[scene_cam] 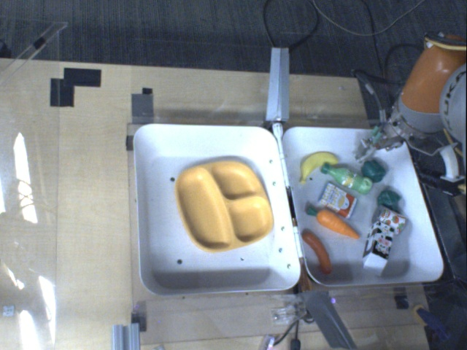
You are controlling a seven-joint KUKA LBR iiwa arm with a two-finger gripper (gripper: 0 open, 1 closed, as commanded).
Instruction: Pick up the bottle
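- Hovering at the upper right corner of the right white shallow plastic bin [430, 268], my metal two-finger pincer [379, 141] sits just over the bin's far rim.
- Pincer state: cannot tell if spread or closed, the tip is too small and cluttered to read; nothing visibly held.
- My grey arm with its orange band [432, 79] comes in from the right edge, above the pincer.
- Small dark green rounded object [374, 170] lies just below the pincer, inside the bin.
- Task item, the light green plastic bottle [348, 178], lies on its side in the upper half of the right bin, left of that dark green object, near the pincer but apart from it.
- Yellow toy banana [315, 164] touches or nearly touches the bottle's left end.
- Small printed carton with red and white label [338, 200] sits just below the bottle.
- Orange toy carrot [337, 224] lies below the carton, tilted.
- Reddish brown toy sausage [317, 250] lies near the bin's lower left.
- Second dark green lump [390, 198] is right of the carton.
- Black and white patterned milk carton [383, 239] lies at lower right.
- Left white shallow bin [153, 261] holds a yellow three-compartment plastic tray [223, 203].
- Black cables [321, 13] loop on the dark floor beyond the bench.
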